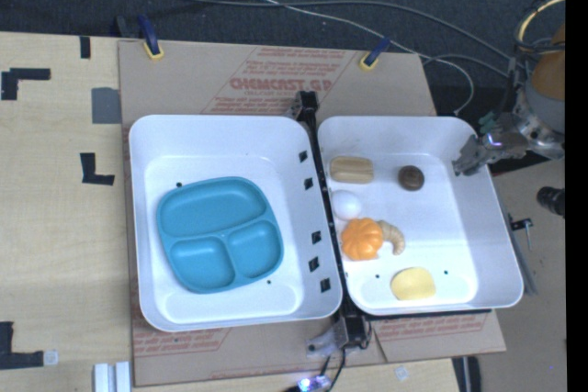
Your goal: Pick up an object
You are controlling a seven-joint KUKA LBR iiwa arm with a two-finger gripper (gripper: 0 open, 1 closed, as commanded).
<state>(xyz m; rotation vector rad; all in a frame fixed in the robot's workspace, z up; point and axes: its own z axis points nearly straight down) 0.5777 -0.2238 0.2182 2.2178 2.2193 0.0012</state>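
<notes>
Gripper point(470, 156) observed at the upper right edge of the right bin point(487, 225), at the end of the grey arm entering from the right side of the camera view. Whether it is released or clenched cannot be determined from this view. Nothing is seen grasped in it.

Right bin contents, all lying on the bin floor and apart from the gripper:
- Dark brown round object point(411, 178), upper part of the bin; this is the item nearest the gripper, lying to its left and slightly below in the view, with bare white floor between them.
- Tan bread-roll-shaped object point(351, 169), further left along the same row, near the divide between the bins.
- White round object point(346, 205), just below the roll, against the left wall.
- Orange pumpkin-shaped object point(361, 238), directly below the white one and touching or nearly touching it.
- Pale curved piece point(393, 239), touching the orange object's right side.
- Yellow object point(412, 284), lower part of the bin, well apart from the gripper.

Left bin point(147, 197) holds a blue compartment tray point(219, 232), lying flat.

Both bins rest on a cardboard sheet point(266, 78) fixed with two clamps at its top edge.
</notes>
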